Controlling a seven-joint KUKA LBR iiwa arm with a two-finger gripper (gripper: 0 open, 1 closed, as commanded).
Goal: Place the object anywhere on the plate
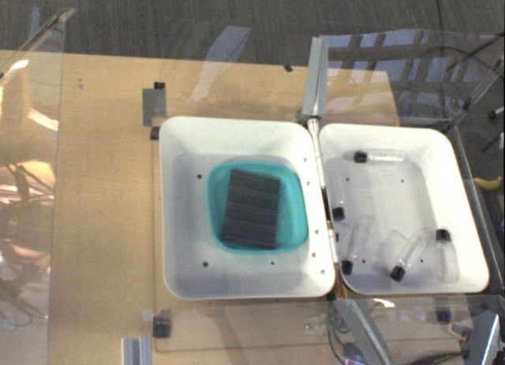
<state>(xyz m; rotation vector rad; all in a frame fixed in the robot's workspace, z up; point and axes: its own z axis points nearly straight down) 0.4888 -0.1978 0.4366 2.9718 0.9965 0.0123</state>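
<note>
A teal square plate lies in the middle of the left white bin. A dark grey ribbed rectangular block rests flat on the plate, slightly tilted, and covers most of the plate's centre. Nothing is touching the block.
The right white bin holds several clear vials with black caps: one near the back, one at the front, one by the right wall. A metal divider post stands behind the seam between the bins. Bare wooden bench lies to the left.
</note>
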